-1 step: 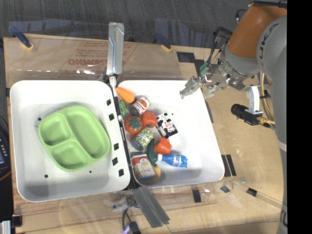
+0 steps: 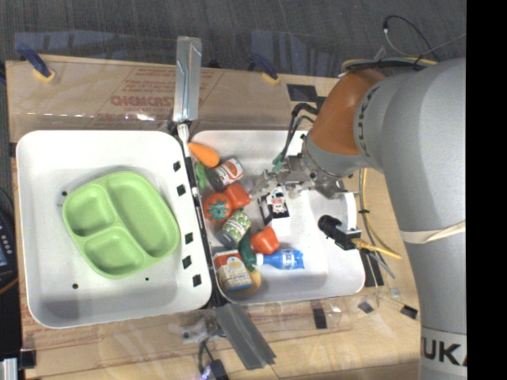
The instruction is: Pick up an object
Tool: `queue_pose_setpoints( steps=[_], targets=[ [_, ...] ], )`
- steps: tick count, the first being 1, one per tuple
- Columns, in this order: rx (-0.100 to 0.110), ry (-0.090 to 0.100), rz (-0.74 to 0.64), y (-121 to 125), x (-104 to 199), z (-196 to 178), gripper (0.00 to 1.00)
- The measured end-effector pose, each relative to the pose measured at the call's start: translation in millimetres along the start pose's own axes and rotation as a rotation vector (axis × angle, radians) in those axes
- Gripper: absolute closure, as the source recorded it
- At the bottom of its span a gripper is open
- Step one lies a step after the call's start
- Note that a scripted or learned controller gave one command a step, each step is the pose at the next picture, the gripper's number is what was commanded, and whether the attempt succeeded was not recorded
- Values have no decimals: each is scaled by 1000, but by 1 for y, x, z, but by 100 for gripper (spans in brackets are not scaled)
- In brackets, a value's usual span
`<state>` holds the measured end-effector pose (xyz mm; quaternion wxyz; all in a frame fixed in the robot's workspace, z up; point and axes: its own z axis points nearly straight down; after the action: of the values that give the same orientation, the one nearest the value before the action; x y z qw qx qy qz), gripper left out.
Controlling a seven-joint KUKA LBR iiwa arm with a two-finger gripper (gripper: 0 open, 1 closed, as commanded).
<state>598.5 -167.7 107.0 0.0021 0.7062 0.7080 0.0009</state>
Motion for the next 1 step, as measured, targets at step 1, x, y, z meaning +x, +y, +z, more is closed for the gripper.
queue_pose_setpoints(
  steps=[1],
  targets=[
    [5, 1, -5, -1, 1, -8, 100]
  ],
)
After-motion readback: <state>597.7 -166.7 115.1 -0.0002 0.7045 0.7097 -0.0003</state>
